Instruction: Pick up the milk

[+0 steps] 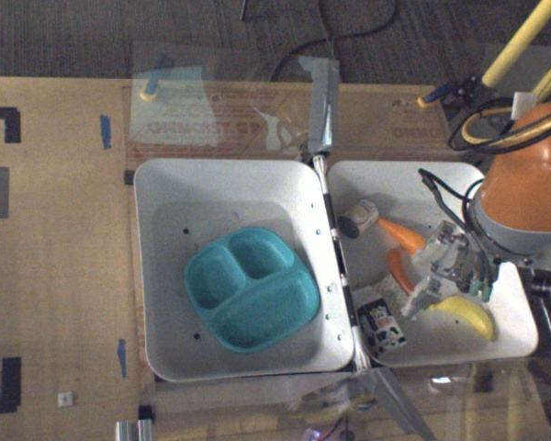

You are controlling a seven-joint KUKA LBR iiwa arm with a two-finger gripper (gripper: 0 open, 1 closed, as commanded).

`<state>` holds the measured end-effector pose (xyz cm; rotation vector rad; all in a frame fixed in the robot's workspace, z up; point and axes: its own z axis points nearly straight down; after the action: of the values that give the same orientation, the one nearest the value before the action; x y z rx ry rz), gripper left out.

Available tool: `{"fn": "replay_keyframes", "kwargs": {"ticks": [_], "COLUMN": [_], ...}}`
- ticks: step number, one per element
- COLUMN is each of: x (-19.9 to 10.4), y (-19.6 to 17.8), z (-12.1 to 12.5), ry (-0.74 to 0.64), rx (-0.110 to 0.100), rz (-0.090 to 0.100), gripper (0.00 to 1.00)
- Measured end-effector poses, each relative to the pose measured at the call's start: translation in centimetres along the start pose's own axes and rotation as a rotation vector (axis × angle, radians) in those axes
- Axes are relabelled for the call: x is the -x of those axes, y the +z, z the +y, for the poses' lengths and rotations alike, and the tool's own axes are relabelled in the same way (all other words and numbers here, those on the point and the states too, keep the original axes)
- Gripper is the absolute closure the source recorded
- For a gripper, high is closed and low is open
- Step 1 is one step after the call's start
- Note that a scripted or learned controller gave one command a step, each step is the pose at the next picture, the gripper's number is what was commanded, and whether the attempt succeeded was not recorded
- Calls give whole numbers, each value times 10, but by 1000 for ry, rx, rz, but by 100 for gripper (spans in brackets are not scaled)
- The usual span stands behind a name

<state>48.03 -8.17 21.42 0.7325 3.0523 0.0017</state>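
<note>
The milk point(382, 325) is a small black-and-white carton lying in the front left corner of the right bin point(514, 343). My gripper point(429, 278) hangs low in that bin, just right of and behind the carton, beside an orange carrot-like piece point(399, 267). The carton lies apart from the gripper, with nothing on top of it. The grey arm with its orange band point(525, 191) comes in from the right and covers part of the bin's right side.
A second carrot point(403, 235) and a beige cylinder point(359, 217) lie at the back left of the right bin. A yellow banana point(471, 317) lies at its front. The left bin point(165, 246) holds a teal divided plate point(252, 288).
</note>
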Motion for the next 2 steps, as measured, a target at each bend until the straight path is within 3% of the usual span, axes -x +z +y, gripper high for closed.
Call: {"fn": "replay_keyframes", "kwargs": {"ticks": [1,2], "x": [-25,16], "y": [29,29], "z": [48,153], "ry": [68,41], "rx": [0,1], "rz": [1,-1], "gripper": [0,0]}}
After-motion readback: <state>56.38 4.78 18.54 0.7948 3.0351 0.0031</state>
